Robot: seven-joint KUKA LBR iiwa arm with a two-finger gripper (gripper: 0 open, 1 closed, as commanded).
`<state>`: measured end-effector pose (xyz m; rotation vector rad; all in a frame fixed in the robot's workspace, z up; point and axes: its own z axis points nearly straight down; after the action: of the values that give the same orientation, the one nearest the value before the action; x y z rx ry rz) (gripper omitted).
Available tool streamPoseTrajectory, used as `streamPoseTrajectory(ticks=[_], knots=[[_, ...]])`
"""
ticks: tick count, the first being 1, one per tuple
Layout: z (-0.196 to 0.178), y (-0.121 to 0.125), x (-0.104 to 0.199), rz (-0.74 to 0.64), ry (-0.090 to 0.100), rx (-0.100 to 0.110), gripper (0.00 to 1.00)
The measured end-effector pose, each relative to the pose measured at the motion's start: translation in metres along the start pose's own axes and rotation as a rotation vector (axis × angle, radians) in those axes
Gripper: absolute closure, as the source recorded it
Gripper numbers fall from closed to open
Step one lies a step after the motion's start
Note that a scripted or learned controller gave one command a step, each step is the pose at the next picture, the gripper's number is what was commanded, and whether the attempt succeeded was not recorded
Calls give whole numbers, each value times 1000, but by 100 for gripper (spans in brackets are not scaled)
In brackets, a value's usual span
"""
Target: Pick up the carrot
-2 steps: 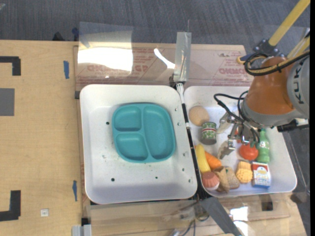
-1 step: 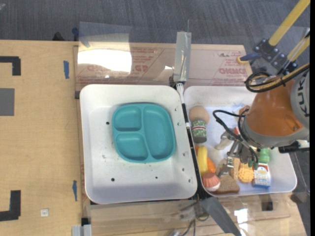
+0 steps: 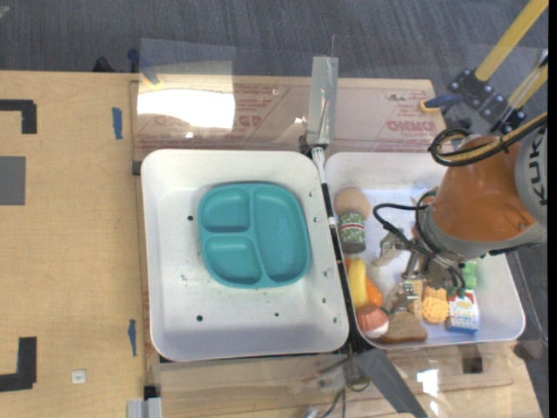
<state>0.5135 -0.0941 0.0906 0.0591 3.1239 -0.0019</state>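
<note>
Bench (image 3: 61,233) tan; teal plate (image 3: 255,233) in left bin (image 3: 165,320).

Teal divided plate (image 3: 254,234), white bins (image 3: 165,233), orange carrot (image 3: 372,293), yellow banana (image 3: 357,280), orange-banded grey arm (image 3: 481,200)

Red print on the clear panel (image 3: 383,116) behind the bins, too glared to read. "KU" on the arm (image 3: 533,177), right edge. Bottle (image 3: 352,219) label illegible.
</note>
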Motion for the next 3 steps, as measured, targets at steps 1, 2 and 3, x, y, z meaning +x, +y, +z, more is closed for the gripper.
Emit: streamPoseTrajectory(ticks=[1, 2, 3], knots=[[-1, 0, 28, 47, -2, 0, 0], [0, -9, -4, -292, 3, 0, 0], [0, 0, 8, -233, -2, 2, 0]])
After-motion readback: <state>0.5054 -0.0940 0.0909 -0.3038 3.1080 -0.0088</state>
